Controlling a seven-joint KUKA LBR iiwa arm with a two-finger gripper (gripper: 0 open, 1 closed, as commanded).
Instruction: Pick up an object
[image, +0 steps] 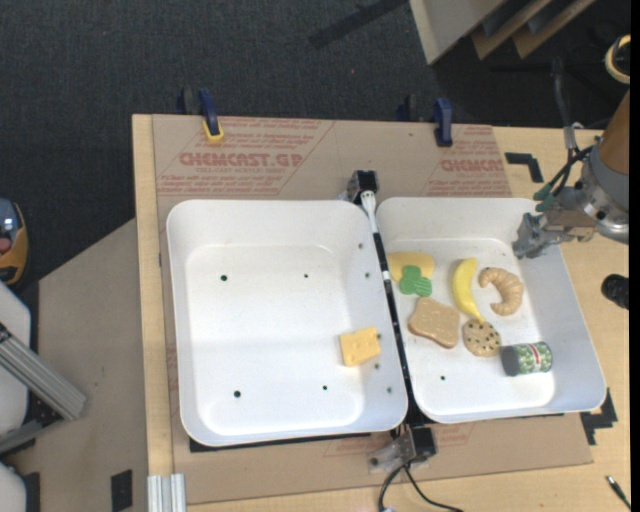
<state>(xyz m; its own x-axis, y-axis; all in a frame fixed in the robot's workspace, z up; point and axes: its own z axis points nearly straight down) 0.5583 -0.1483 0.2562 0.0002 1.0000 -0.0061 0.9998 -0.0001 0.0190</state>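
So the grey two-finger gripper (528, 240) sits over the right white bin's (570, 330) upper right corner, food toys just below-left of it.

Nearest thing is the tan plastic croissant (502, 289), down and a bit left of the gripper, w/ the yellow plastic banana (465, 287) just beside it, long axis running roughly top to bottom of the view. Further down: brown toast slice (434, 323), round chocolate-chip cookie (481, 338), small green-labelled can (526, 358) on its side. Gripper isn't on anything yet imo, but can't tell its state, too small and dark. Arm cut off at the view's right.
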